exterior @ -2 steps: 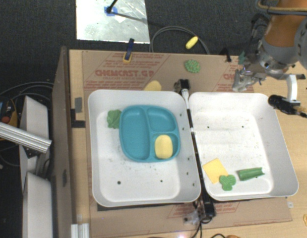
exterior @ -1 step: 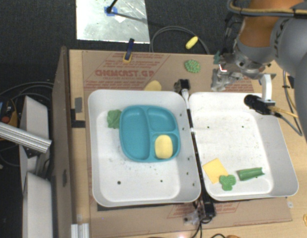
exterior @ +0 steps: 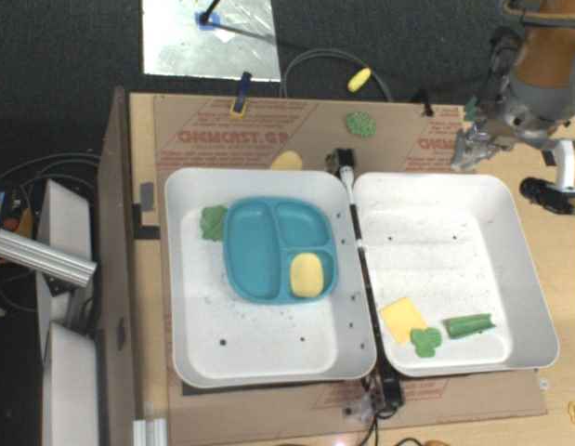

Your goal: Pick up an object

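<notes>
Green and long, the pepper (exterior: 468,324) lay in the right bin's (exterior: 519,249) near corner, its axis running almost crosswise. Your gripper (exterior: 473,147) hung beyond that bin's far rim, well apart from it (grip state: you couldn't tell).

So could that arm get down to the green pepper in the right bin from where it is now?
Probably yes. The green pepper lies uncovered near the right bin's front edge, apart from the yellow wedge, and the gripper hangs beyond the bin's far rim with open space between.
</notes>
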You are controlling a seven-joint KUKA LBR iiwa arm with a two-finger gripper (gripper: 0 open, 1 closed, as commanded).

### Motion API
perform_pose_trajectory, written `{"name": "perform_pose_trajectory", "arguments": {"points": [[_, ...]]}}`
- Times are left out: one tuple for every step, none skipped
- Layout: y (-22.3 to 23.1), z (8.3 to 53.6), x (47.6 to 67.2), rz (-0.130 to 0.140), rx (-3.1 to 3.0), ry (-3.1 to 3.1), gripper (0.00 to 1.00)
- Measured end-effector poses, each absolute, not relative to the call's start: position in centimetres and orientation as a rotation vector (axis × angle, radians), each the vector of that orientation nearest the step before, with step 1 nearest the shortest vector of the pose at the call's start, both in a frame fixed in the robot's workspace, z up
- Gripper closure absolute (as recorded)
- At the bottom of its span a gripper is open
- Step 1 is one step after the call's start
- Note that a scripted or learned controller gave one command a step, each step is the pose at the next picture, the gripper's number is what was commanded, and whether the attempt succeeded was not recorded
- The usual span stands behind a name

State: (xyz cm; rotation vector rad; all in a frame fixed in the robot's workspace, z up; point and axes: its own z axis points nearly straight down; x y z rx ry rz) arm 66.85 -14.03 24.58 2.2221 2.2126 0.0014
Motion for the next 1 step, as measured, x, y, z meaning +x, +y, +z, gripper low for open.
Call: {"name": "perform_pose_trajectory", "arguments": {"points": [[-15.10, 27.57, 66.92, 0.004, 2.217, 2.219, 1.00]]}}
